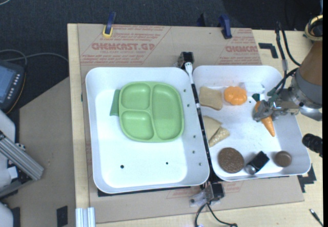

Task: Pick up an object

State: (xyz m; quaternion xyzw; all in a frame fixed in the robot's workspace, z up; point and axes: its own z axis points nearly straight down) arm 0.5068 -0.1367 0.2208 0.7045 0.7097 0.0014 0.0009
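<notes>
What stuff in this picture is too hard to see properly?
- Gripper: its dark parts blur together over the carrot, so its grip is unclear.
- Carrot: top end hidden under the gripper.
- Arm: cut off by the right edge.
- Black object: too small to identify.

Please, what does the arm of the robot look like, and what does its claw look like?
The arm comes in from the right edge. It is rounded, with an orange-brown band above a grey wrist part. Thin black cables run along it toward the claw. The claw is small, of dark grey and silver metal, with a little green spot near its base.
</notes>
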